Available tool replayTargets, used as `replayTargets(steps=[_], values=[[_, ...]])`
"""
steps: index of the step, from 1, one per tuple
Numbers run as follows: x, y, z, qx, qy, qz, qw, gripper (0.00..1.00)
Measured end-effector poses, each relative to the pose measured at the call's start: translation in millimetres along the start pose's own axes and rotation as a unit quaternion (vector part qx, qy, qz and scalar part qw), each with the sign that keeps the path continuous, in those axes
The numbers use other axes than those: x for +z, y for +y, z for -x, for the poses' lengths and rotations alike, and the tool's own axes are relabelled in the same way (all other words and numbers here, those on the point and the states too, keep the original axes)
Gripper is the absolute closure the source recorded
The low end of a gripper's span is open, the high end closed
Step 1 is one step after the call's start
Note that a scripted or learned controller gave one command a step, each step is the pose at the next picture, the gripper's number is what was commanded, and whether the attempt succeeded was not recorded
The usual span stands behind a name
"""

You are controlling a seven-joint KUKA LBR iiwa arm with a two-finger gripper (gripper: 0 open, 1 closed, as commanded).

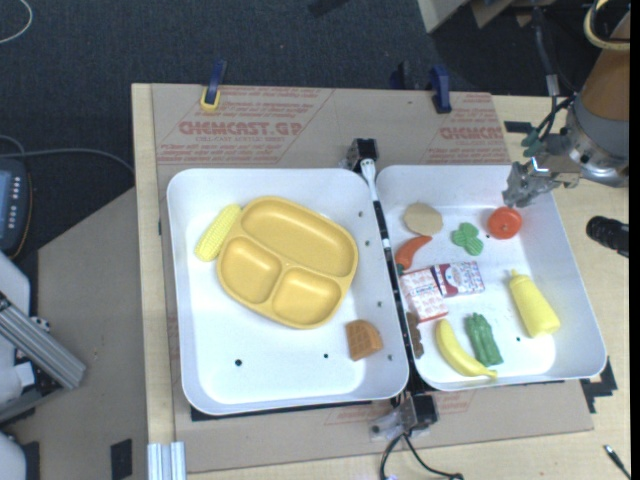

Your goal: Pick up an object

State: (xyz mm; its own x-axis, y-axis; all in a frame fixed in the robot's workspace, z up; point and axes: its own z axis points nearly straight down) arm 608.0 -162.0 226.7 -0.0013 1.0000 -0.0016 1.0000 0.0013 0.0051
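tomato (505, 223) lies at the right bin's (580, 298) far edge, just beside green piece (465, 236) | bins on cardboard-topped bench (300, 118), dark carpet around | gripper (524, 190) hangs just above-right of tomato, holding nothing; finger opening unclear | arm (600, 118) enters from right

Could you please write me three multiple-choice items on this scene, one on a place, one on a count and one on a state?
1. Where does the corn lie?
A. in the left bin beside the tray
B. in the right bin
C. on the bench

2. How many compartments has the tray?
A. two
B. three
C. five

3. How does the mustard bottle rest?
A. upright
B. on its side in the right bin
C. propped on the banana

Answers: 1 A, the corn lies against the tray's left edge. 2 B, one long and two small hollows show. 3 B, it lies flat, apart from the banana.
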Motion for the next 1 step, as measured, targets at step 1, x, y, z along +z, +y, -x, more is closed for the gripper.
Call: replayTargets(steps=[1], values=[[-4.4, -23.8, -57.4, -0.001, 0.002, -0.004, 1.0, 1.0]])
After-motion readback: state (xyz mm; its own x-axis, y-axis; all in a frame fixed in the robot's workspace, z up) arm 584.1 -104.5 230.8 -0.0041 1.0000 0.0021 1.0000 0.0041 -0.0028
